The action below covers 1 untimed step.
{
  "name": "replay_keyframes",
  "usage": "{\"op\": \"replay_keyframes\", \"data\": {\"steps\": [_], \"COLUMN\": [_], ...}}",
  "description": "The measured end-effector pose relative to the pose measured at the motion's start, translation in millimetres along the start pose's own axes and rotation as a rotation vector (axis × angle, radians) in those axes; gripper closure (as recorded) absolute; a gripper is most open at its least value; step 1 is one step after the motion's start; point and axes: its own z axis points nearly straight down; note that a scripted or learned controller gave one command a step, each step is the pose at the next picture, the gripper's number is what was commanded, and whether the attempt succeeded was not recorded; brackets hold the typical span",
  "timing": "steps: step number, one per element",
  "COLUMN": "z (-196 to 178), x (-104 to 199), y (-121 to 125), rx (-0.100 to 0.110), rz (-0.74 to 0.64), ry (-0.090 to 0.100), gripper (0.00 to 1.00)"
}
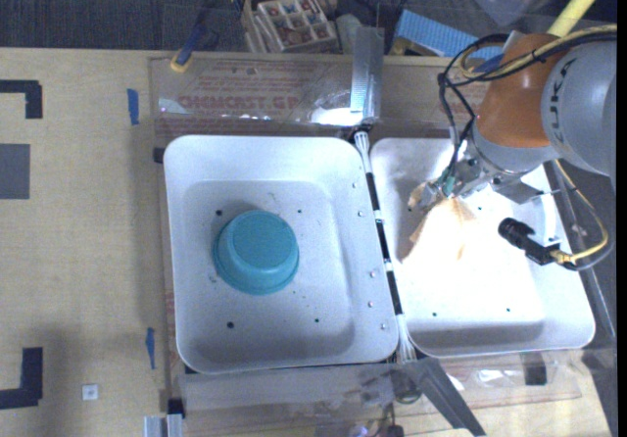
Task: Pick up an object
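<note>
Here, a teal round plastic bowl sits upside down at the middle of the left white bin, no long axis, nothing crowding it. The grey arm's gripper hangs low over the glare-washed right white bin; cannot tell its state or any hold. A black cable plug dangles nearby.

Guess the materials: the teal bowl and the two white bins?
Teal bowl: probably moulded plastic, matte to satin; uniform colour, soft rounded rim, only a faint sheen. It lies upside down in the left bin.
Left bin and right bin: likely thin formed plastic, smooth white with rounded corners; the right one glares under the light, so semi-gloss. Painted metal can't be ruled out.
</note>
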Motion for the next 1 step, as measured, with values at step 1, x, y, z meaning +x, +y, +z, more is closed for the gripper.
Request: {"op": "replay_keyframes", "data": {"steps": [1], "z": [-84.0], "x": [3.7], "y": [40.4], "rx": [0.014], "rz": [0.327], "ry": [0.005], "gripper": [1.00]}}
